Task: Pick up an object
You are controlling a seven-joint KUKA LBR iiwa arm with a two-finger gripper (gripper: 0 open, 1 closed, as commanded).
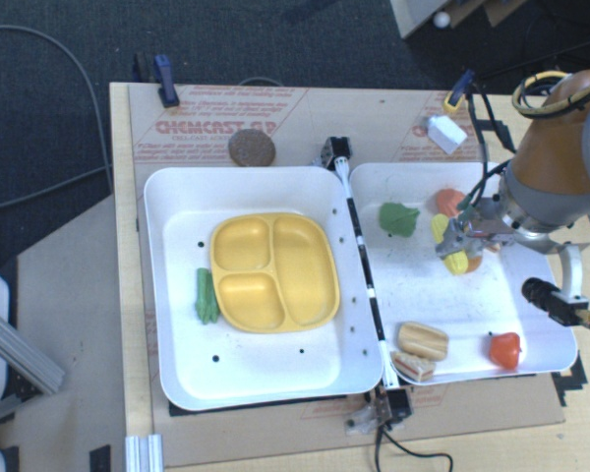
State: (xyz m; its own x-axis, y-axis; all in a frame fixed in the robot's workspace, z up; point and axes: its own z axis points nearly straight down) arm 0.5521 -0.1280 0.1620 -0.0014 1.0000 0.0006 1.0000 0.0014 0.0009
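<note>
The gripper (464, 240) is low in the right bin (531, 308), near its far end. It sits directly over a yellow toy food piece (455, 262) whose ends stick out on either side of it. An orange-red round piece (448, 202) lies just behind the gripper. A green leafy piece (399, 218) lies to its left. Nearer the front of this bin rest a hot-dog bun (422, 341) with a second bread piece (410, 366) and a red tomato-like piece (505, 349). The arm's wrist hides the middle of the yellow piece.
The left bin (177, 264) holds a yellow divided plate (273, 271) and a green pod (206, 296) beside the plate's left edge. A brown disc (251, 148) and clamps sit on the cardboard behind the bins. A black divider (359, 254) runs between the bins.
</note>
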